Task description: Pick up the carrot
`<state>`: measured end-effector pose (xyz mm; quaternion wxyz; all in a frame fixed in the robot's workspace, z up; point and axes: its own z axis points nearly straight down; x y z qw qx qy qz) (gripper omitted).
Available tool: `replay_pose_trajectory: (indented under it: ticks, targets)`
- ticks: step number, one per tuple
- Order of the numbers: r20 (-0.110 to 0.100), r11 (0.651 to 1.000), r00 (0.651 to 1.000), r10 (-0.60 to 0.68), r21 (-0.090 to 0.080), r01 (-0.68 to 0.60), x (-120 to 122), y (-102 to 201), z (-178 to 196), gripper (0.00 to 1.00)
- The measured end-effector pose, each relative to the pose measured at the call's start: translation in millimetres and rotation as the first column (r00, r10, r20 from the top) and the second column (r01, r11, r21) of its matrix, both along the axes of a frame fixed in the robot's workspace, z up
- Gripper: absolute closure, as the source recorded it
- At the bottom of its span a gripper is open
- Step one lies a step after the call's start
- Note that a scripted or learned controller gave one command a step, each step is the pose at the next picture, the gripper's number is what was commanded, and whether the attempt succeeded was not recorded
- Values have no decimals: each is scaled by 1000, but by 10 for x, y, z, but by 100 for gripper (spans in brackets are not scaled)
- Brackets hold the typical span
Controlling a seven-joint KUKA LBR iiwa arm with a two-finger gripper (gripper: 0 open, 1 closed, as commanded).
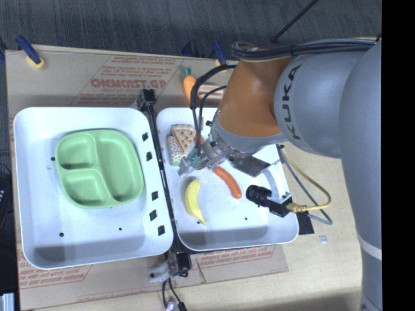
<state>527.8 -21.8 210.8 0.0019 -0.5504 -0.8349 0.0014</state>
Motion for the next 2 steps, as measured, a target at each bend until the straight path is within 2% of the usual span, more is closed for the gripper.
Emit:
replay_pose_trajectory:
  ticks: [1,2]
  targets:
    - [-2,965,965,-264,-1,264,-377,608,-195,100]
    - [0,998,998,59,1,-59,-516,-250,-193,100]
